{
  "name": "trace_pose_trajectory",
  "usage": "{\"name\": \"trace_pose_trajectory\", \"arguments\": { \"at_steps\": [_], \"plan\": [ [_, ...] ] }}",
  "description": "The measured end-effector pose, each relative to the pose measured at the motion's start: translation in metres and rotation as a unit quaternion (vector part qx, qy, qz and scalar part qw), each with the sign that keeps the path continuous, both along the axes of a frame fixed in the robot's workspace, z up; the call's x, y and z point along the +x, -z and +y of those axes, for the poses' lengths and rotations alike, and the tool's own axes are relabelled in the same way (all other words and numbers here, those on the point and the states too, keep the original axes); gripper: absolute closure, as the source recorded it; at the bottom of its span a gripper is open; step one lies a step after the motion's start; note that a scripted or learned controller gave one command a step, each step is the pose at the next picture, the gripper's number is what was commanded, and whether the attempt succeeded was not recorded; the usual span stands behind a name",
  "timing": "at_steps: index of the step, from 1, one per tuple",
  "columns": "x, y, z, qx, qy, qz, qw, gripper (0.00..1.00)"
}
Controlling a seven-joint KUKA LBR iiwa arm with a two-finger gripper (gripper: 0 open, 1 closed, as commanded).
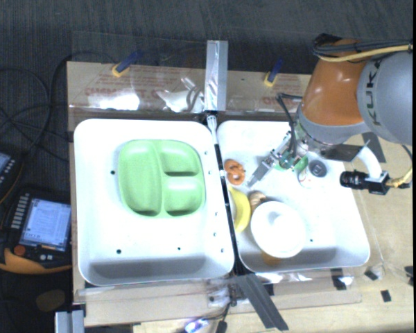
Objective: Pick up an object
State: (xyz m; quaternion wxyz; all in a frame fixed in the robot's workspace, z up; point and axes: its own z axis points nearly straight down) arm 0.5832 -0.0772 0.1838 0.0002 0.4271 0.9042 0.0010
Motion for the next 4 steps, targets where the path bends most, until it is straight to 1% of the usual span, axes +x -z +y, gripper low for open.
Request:
{"name": "trace_pose_trajectory", "arguments": {
  "at_steps": [1,2,3,4],
  "plan": [
    [-0.06,0.064,-0.024,-0.0007,0.077,0.002,0.997,0.0],
    [-0.059,0.055,-0.022,0.0011,0.076,0.001,0.9971,1.0],
    [-0.091,-0.047,0.016,-0.0015,0.146,0.002,0.9893,1.0],
    [-0.091,-0.047,0.016,-0.0014,0.146,0.002,0.9893,0.0]
  ]
}}
